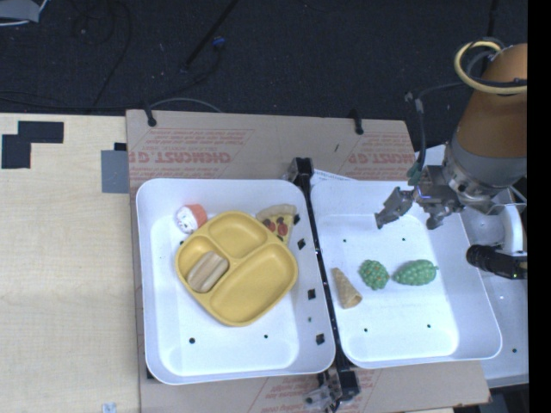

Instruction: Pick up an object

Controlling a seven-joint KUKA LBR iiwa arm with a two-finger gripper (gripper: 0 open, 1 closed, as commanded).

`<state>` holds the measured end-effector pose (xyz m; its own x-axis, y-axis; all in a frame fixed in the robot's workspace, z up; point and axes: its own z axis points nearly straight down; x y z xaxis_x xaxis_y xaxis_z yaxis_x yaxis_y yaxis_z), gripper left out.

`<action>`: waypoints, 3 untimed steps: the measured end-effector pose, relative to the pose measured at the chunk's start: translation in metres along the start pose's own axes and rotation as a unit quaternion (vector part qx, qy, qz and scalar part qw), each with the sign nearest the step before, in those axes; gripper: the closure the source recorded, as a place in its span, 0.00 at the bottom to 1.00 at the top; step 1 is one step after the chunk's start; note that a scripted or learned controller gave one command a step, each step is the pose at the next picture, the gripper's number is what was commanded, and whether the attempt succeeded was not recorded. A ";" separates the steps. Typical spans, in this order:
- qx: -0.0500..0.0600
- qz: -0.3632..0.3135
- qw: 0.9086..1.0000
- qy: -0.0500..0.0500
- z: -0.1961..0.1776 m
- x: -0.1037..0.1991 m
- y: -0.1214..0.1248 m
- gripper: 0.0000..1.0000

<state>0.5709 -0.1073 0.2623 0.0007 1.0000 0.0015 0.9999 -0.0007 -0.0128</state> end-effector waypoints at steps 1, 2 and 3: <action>-0.006 -0.001 1.000 -0.001 -0.006 0.000 0.002 0.00; -0.002 0.000 1.000 0.000 0.053 -0.009 0.001 0.00; -0.002 0.000 1.000 0.000 0.103 -0.015 -0.007 0.00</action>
<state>0.5630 -0.1218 0.1598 0.0009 1.0000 0.0018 1.0000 -0.0009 -0.0090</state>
